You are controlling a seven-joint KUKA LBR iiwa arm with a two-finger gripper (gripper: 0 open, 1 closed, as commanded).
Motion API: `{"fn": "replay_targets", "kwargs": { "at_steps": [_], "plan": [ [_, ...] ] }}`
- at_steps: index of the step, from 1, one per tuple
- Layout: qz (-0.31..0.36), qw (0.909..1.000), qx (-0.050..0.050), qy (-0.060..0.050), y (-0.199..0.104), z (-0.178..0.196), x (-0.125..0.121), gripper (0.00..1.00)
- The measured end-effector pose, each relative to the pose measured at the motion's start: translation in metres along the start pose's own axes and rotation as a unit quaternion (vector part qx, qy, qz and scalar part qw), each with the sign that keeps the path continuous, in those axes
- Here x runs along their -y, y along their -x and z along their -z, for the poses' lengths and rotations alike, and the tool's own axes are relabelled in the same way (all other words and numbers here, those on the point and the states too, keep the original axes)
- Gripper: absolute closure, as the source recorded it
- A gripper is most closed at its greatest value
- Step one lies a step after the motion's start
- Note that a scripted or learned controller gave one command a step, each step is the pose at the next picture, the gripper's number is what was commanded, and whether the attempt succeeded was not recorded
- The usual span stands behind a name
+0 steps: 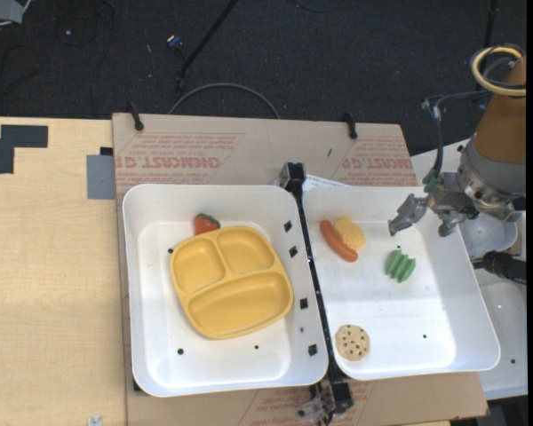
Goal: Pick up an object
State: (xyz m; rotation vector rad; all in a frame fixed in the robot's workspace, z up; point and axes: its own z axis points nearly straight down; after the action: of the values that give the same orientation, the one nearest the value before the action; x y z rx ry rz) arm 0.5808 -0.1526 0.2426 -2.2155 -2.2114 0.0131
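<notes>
the hand (424, 218) hangs over the upper right part of the right bin (453, 349), its two dark fingers (407, 215) spread apart with nothing between them. it sits at the end of the grey arm (497, 162), which comes in from the right with its orange band (502, 118) above the wrist.

just below the hand, and a little to its left, a small green ridged piece (401, 265) lies on the bin floor, apart from the fingers. further left in the same bin a yellow piece (350, 232) rests against an orange-red sausage-shaped piece (337, 240); the two touch, near the divider between the bins. a round cookie with dark specks (352, 342) lies at the lower left corner of the right bin, well apart from the rest.

across the black divider (307, 273), the left bin (151, 327) holds a yellow plate with three compartments (231, 280), turned at a slant. a small red piece with a green top (206, 224) sits just beside the plate's upper left rim, partly hidden behind it.

both bins rest on a sheet of brown cardboard with red print (204, 153) on the bench (44, 282), whose pale wood shows at the left.
</notes>
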Motion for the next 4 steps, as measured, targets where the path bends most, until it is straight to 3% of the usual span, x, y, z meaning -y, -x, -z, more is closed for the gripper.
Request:
{"fn": "replay_targets", "kwargs": {
  "at_steps": [1,3,4],
  "plan": [
    [0.001,1.0000,0.001,0.006,0.000,0.007,-0.002,0.00],
    [0.001,1.0000,0.000,0.004,0.001,-0.116,-0.011,0.00],
    [0.000,0.9999,0.005,0.013,0.003,-0.150,-0.015,0.00]
  ]
}}
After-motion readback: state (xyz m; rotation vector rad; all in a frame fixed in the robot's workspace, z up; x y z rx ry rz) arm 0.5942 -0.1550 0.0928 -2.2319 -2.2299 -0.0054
